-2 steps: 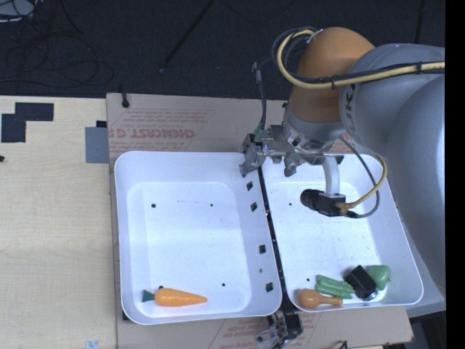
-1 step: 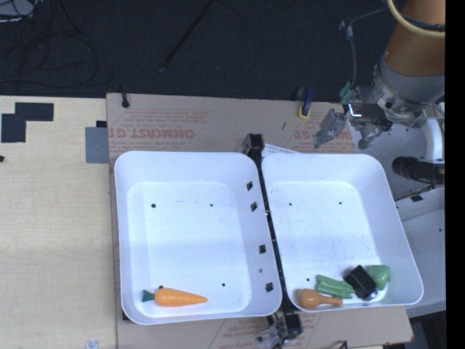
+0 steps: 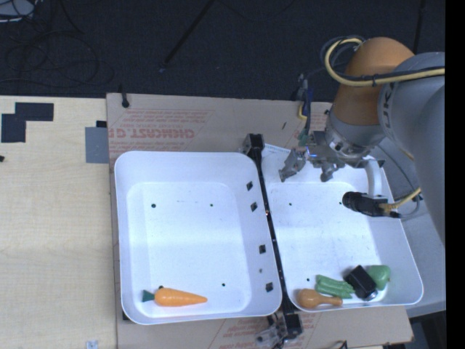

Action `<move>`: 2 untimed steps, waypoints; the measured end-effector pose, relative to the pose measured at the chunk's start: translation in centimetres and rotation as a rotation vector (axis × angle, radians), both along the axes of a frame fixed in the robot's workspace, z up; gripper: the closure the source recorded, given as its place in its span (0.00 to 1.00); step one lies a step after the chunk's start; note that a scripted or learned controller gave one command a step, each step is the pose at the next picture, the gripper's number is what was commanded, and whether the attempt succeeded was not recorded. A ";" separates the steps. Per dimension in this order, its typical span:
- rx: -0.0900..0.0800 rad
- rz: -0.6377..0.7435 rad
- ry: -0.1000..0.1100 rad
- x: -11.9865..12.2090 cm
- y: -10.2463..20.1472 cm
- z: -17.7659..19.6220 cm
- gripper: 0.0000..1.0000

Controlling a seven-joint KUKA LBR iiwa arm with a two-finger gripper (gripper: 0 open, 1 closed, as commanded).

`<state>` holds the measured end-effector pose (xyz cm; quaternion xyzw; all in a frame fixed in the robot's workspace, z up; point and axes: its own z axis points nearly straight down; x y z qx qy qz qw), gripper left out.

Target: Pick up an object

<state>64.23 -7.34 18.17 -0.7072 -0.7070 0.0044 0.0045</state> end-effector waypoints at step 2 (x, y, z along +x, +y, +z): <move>0.002 0.007 -0.011 0.1 15.6 9.6 0.00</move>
